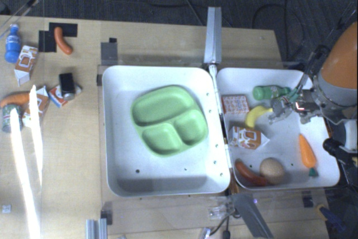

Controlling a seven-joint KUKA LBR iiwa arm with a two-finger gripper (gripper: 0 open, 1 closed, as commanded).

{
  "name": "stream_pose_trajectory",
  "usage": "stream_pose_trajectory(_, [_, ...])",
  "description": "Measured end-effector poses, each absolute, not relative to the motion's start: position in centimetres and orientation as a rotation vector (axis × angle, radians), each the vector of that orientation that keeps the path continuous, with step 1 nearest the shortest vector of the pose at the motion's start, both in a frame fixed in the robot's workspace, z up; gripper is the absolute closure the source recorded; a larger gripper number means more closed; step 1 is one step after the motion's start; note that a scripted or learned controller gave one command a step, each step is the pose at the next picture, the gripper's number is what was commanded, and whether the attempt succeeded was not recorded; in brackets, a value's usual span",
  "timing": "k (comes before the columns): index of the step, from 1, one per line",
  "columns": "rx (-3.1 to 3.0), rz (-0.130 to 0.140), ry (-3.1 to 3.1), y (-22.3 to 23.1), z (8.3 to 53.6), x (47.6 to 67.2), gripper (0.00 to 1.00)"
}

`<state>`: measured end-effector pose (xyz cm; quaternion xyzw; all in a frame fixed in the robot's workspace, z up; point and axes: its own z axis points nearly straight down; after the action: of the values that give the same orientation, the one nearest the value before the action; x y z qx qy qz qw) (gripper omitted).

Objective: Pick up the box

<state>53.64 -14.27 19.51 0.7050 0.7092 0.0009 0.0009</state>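
Grey arm (pixel 341 78) entering from the right (orange band above wrist), gripper (pixel 281 106) low, pointing left

A green divided plate (pixel 169 120) lies in the left bin (pixel 112 120). The right bin (pixel 330 176) holds a green bottle (pixel 267 92), a banana (pixel 256 115), a carrot (pixel 306 151), a sausage (pixel 250 174) and a potato (pixel 272 168). Another sausage (pixel 63 42) lies at the worktop's (pixel 67 176) far left.

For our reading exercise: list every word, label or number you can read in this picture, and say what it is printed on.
No text can be read.
Small box: reddish print, too blurred.
Carton: orange and white pattern, too blurred.
Green bottle: no readable label.
Cartons on the bench: print too small.
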Motion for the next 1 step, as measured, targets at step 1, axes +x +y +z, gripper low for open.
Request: stream_pose_trajectory(1, [2.298, 0.006, 2.137, -12.26, 10.66, 53.62, 0.0])
